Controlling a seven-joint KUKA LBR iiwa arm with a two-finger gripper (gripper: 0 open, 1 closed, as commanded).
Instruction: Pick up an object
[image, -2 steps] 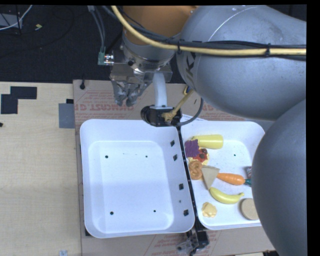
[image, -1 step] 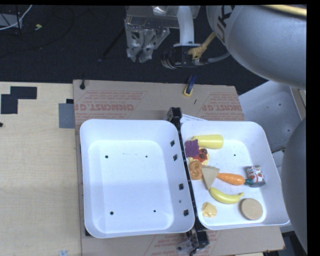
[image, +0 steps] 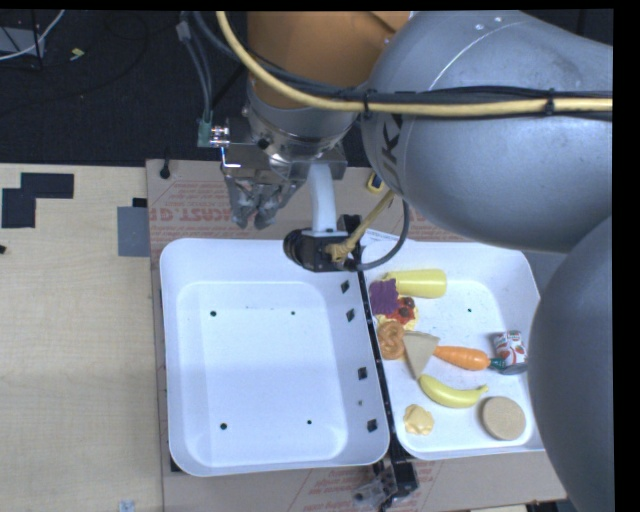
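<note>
A pale wood-grain tabletop (image: 70, 330) fills the left of the frame, with dark floor and cables along the top edge. On it lies a brown cardboard sheet (image: 200, 205) that carries two shallow white bins side by side. The left bin (image: 190, 265) sits in the lower middle of the frame. The right bin (image: 500, 265) holds a cluster of small toy foods: a yellow cylinder (image: 420, 283) near its upper left, a purple piece (image: 384, 297) just beside that, an orange-brown pastry shape (image: 391, 341) below, a tan wedge (image: 419, 352) touching it, an orange carrot (image: 462, 357) to the right, a yellow banana (image: 452, 392) underneath, a small yellow lump (image: 419, 419) at the lower left, a tan round cookie (image: 502, 418) at the lower right, and a small red and white can (image: 509, 349) near the right wall. The grey arm (image: 480, 120) covers the upper right of the frame. Its end effector (image: 256, 212) hangs in the upper middle, above the cardboard just past the far rim of the left bin, well apart from the toys; its dark fingers point down close together with nothing between them, though I cannot tell whether they are fully closed
</note>
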